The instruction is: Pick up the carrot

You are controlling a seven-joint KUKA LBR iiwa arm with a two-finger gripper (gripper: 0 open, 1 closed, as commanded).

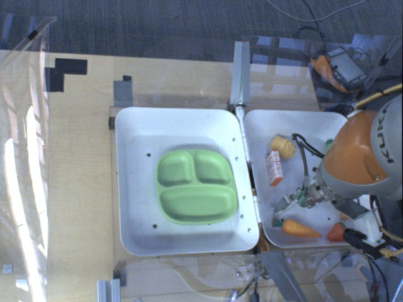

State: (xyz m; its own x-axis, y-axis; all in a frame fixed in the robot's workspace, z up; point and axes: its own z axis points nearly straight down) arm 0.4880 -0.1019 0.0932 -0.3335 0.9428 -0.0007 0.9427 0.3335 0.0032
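Your gripper (295, 200) hangs low in the right bin (258, 168), just above and beside the carrot (300, 229). At this slant you cannot tell how the jaws stand; nothing shows between them, so treat the carrot as not yet held.

The carrot lies on its side near the bin's front wall, green stub toward the left bin (126, 181), orange body tapering away to the right. It looks like a toy: light, stiff, smooth-skinned, and probably slippery on a rounded surface. You would do best to close across the thick part just behind the green top, where the body is widest and least likely to squirt out; the thin tip offers little to grip. Because it sits close to the front wall, one jaw has little room on that side, so come down squarely over it.

Around it, a red piece (337, 233), perhaps a strawberry or pepper, lies just beyond the carrot's tip, near enough to be nudged. A small red-and-white carton (274, 168) and a yellow corn cob (283, 146) sit well apart toward the back. The green divided plate (196, 186) rests in the left bin, out of your way.
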